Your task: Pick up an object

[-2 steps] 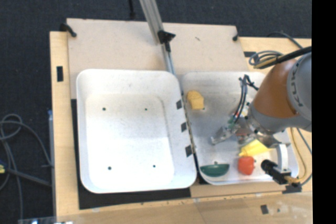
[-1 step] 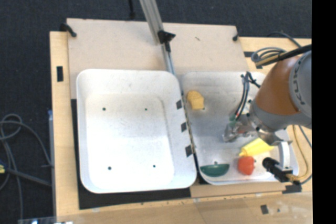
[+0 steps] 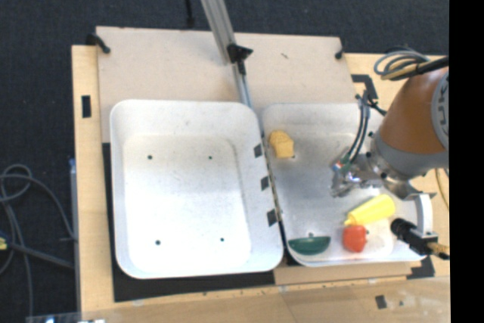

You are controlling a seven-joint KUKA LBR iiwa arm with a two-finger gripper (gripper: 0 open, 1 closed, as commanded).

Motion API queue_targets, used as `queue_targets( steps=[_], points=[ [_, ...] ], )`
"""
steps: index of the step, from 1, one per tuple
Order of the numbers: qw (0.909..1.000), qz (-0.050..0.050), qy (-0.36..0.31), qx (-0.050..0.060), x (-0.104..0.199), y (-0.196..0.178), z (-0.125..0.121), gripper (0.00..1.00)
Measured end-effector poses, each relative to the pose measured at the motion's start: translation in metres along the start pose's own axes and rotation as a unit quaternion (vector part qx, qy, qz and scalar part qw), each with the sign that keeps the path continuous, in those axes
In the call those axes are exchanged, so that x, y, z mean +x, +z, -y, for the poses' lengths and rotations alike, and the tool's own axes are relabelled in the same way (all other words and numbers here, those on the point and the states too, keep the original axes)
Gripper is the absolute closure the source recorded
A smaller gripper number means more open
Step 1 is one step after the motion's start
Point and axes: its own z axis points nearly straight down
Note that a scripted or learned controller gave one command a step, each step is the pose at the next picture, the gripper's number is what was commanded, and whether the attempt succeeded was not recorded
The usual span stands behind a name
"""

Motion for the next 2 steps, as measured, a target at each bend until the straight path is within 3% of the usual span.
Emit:
queue_targets(
  steps=[2],
  points=[
    [1.0000, 0.001, 0.000, -0.001, -0.010, -0.106, 0.001, 1.00]
  ],
)
